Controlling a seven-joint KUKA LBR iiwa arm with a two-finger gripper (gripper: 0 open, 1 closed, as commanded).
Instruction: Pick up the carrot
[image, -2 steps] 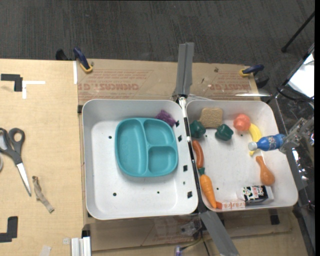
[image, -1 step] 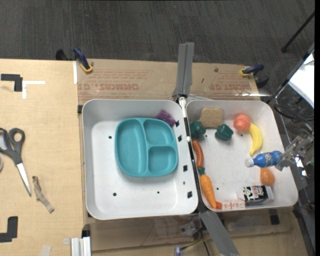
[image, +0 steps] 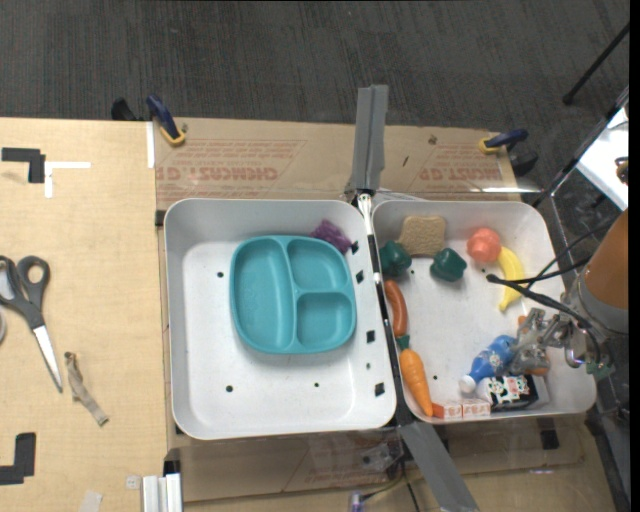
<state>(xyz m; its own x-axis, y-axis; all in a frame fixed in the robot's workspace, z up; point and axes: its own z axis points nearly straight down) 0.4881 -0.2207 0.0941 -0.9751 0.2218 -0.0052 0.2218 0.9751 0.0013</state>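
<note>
The carrot (image: 416, 380) is orange with a green top. It lies along the left wall of the right bin (image: 455, 330), near the front corner, tip pointing to the front. My gripper (image: 537, 335) hangs over the right side of that same bin, well to the right of the carrot and just above a blue bottle (image: 492, 361). Nothing shows between the gripper and the carrot but bare bin floor.
The right bin also holds a sausage (image: 396, 305) just behind the carrot, a bread slice (image: 424, 235), two green items (image: 448, 264), a red ball (image: 484, 245), a banana (image: 510, 275) and a dark packet (image: 515, 391). The left bin (image: 200, 380) holds a teal divided plate (image: 295, 295) and a purple item (image: 333, 236).
</note>
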